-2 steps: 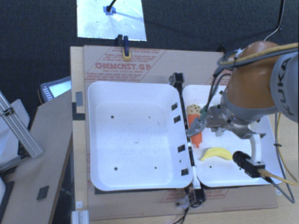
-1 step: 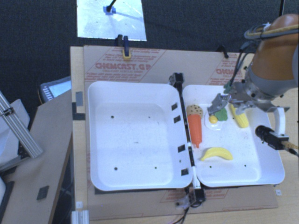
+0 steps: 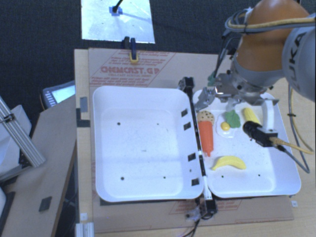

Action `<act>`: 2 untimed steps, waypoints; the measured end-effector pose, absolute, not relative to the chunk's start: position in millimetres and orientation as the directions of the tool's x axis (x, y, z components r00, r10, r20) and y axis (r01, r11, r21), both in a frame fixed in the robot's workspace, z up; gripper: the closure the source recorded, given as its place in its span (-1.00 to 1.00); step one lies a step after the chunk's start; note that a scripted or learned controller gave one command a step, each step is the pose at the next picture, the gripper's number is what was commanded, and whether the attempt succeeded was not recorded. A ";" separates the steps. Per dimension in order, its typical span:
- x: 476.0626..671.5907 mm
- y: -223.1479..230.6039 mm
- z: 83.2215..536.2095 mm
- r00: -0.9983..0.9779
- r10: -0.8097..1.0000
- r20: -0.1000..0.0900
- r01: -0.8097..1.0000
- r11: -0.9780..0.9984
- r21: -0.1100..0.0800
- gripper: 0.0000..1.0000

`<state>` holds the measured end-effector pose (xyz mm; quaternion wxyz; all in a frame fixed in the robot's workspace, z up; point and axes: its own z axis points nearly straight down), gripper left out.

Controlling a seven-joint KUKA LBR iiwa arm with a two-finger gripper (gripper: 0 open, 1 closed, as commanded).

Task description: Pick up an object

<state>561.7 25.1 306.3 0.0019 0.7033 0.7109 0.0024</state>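
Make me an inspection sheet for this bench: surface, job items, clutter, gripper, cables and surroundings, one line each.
Surface: left bin and right bin side by side on red-printed cardboard.
Job's things: all in the right bin: carrot, banana, fried egg, green leaf, speckled cookie, yellow piece.
Clutter: nothing seen.
Gripper: gripper hovers over the right bin's far left corner, by the speckled cookie; grip state unclear.
Cables: grey cables loop beside the orange band; thin wires at the bench's near edge.
Surroundings: silver sheet, black-and-yellow clamp, screen, aluminium rail.
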 end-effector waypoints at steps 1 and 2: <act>585.1 -56.7 290.3 0.003 1.000 -0.002 1.000 -0.003 0.004 -1.00; 580.8 -86.1 444.1 0.001 1.000 -0.004 1.000 -0.001 0.019 -1.00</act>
